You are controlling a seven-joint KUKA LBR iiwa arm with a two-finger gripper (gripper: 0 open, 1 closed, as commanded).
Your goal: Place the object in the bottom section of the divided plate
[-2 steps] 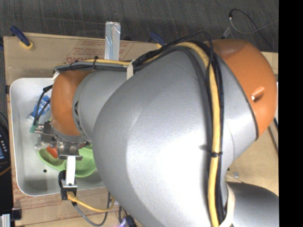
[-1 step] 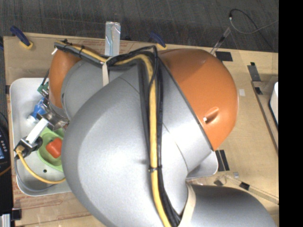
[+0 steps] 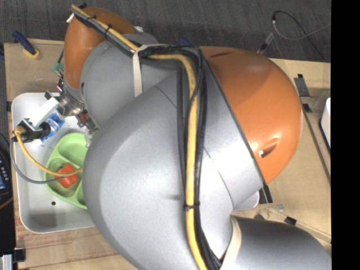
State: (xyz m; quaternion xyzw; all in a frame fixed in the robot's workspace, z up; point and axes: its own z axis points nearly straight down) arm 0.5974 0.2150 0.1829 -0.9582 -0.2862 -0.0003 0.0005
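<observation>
**Orange object in plate, gripper state unclear**

Camera view: arm (image 3: 169, 151) blocked most of the frame, reaching across to the left white bin (image 3: 34, 218) on the counter (image 3: 306, 167). Green divided plate (image 3: 70, 148) sat in that bin, its right side hidden under the arm. Orange object (image 3: 67, 176) lay inside the plate, in its near-left part. Gripper (image 3: 83, 118) was over the plate's far edge, apart from the object; couldn't tell if released or clenched.

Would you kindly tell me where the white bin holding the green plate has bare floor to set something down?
Bare floor shows in the near corner of the bin, between the green plate and the front rim. The far end is crowded by the blue item and the arm, which hides the rest.
</observation>
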